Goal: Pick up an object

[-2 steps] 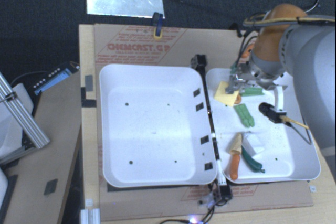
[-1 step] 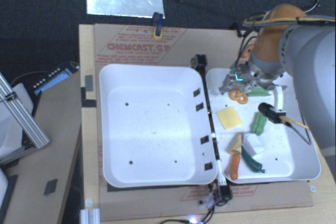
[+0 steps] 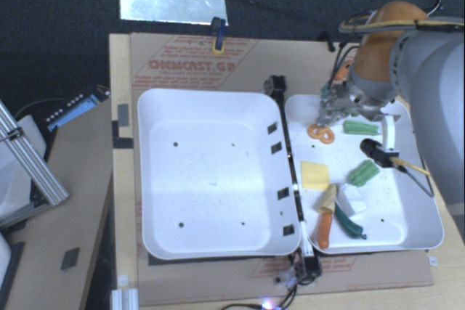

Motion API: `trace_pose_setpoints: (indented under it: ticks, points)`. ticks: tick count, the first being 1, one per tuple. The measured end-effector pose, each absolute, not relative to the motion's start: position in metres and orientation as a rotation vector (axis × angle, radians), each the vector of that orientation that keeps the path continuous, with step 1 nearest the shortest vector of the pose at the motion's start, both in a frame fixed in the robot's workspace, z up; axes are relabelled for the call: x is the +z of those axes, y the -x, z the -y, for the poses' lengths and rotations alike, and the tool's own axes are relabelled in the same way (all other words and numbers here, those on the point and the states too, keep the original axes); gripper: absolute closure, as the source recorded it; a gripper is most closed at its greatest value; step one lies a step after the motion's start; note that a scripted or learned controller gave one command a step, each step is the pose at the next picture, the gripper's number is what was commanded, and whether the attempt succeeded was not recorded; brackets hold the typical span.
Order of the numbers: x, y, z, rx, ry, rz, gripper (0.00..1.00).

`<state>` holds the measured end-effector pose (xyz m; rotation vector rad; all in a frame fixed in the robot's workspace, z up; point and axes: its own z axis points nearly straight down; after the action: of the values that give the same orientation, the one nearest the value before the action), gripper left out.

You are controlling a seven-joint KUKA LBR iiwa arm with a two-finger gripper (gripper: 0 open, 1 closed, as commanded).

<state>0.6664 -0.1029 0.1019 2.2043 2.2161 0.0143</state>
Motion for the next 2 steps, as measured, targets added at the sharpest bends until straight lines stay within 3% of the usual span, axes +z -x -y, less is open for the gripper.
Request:
trace_pose_setpoints:
  ticks: [2]
  points:
    - [0.0874, -0.6705, 0.0839, 0.007, -2.213, -2.223, 1.00]
